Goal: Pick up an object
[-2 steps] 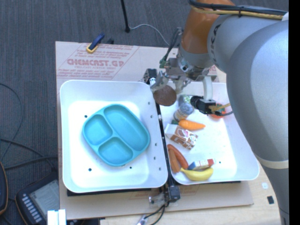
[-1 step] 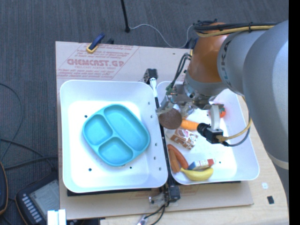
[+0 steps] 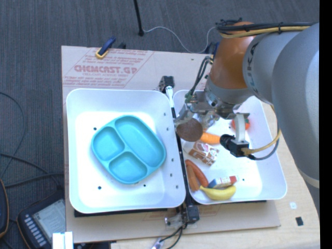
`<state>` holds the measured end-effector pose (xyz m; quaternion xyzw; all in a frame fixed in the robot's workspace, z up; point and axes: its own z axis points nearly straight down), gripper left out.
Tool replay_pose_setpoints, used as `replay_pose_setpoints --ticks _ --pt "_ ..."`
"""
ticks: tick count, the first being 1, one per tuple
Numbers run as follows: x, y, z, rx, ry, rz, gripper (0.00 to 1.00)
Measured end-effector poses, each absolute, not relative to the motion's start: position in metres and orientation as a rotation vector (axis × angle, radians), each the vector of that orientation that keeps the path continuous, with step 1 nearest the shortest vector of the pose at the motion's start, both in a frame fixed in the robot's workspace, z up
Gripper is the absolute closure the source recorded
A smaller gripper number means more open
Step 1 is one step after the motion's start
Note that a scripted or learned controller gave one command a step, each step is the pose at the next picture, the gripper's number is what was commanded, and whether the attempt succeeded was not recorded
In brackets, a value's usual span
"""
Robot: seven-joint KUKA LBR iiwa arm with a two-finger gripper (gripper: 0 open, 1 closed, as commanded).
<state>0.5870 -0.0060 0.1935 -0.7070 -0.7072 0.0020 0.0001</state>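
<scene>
While the gripper (image 3: 193, 119) hangs over a brown disc (image 3: 190, 130), I cannot tell whether it grips; a carrot (image 3: 210, 138) beside could spoil the grasp.

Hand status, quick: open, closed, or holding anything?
Hand: cannot be told; it sits low over the right bin, just above a brown round object.

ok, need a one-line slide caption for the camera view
Arm reaches into the right bin over a brown disc, carrot and banana; blue tray sits in the left bin.
</scene>
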Motion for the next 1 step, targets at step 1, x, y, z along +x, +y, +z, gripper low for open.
replay_pose_setpoints --ticks 1 --pt "0.5162 -0.0104 0.2119 -2.223 -2.220 0.003 1.00"
